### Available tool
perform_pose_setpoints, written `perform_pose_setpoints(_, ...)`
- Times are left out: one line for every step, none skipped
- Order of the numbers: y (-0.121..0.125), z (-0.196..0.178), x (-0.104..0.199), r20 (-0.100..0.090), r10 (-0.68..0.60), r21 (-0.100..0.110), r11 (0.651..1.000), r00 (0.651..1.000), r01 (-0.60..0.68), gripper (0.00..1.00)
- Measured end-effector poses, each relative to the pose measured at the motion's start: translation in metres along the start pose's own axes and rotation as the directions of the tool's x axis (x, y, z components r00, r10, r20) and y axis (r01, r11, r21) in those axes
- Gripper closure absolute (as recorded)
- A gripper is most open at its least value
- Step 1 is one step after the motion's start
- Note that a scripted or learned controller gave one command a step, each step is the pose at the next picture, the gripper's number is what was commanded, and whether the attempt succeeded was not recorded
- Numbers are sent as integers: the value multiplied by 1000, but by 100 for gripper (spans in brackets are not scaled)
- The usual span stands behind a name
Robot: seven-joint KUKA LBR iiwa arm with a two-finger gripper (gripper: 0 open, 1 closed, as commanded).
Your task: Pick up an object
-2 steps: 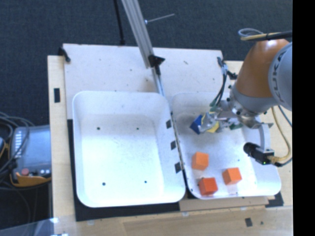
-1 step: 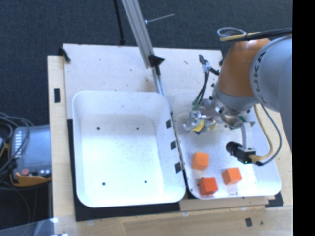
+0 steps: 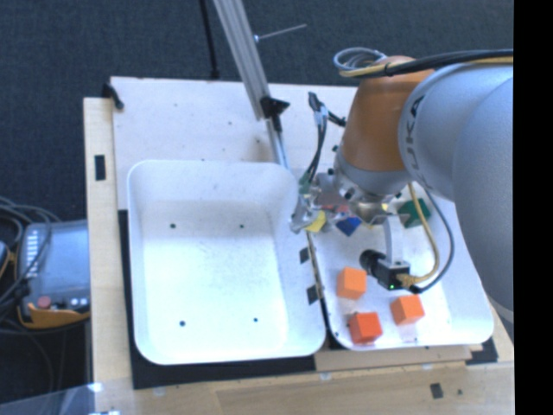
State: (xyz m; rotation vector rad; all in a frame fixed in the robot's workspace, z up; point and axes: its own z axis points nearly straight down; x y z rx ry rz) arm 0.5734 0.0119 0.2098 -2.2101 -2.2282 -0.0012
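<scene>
The gripper (image 3: pixel 313 217) is hanging over the right bin's (image 3: pixel 462 305) near-left edge, finger state unreadable; three orange cubes (image 3: pixel 352 283) are lying in that bin, down-right of it, nearest just beside

Dark grey carpet (image 3: pixel 104 24) around bench. Bench (image 3: pixel 102 258) pale wood, white board (image 3: pixel 190 115) on top, black mat edge along front. Aluminium post (image 3: pixel 242 41) slants up from bench's far edge, black bracket at foot. Thin black pole beside it. Grey box (image 3: pixel 60 262) on floor off bench's left edge, cables (image 3: pixel 13 223) trailing. Light even, soft shadows.
</scene>
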Motion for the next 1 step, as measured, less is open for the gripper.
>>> perform_pose_setpoints(-8,4,48,0,2,4,1000,1000,-2,100)
